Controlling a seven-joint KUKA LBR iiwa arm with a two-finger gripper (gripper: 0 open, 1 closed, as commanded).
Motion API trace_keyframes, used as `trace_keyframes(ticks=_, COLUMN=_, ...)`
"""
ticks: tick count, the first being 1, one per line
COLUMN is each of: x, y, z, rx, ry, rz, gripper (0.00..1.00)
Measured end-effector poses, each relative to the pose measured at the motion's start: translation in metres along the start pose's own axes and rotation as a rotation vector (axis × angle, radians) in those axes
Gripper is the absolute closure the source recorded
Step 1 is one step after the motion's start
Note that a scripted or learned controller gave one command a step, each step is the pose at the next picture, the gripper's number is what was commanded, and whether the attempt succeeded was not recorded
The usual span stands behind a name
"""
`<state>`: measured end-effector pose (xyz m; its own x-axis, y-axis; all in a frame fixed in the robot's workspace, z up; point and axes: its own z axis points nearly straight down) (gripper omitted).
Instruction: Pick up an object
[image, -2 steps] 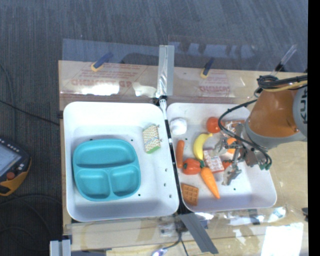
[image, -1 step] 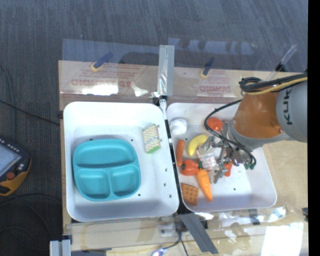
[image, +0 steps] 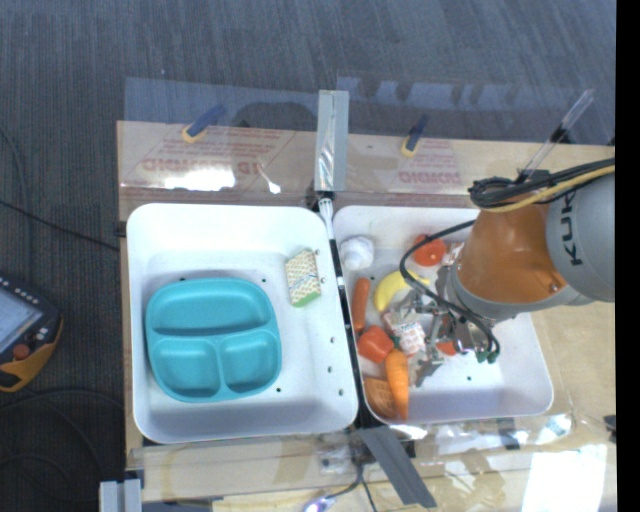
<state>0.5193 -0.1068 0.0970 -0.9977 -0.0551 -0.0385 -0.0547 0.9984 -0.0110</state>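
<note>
Toy food (image: 385, 345) crowds your right bin (image: 520, 395); your gripper (image: 428, 345) hangs over it, grip state impossible to tell.

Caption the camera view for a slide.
Gripper low in the right bin among toy food; teal tray in left bin.

Even, fairly bright overhead light fills the scene, with white glare on the clear panels (image: 215, 170) behind the bins (image: 200, 225), soft faint shadows under the teal tray (image: 212, 338), washed-out white bin walls, and a generally soft, low-resolution picture that blurs small details.
</note>
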Motion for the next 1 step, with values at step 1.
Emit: trace_keyframes(ticks=1, x=-0.1232, y=-0.0139, z=0.0024, rx=-0.002, ry=0.038, rz=0.344, gripper=0.0)
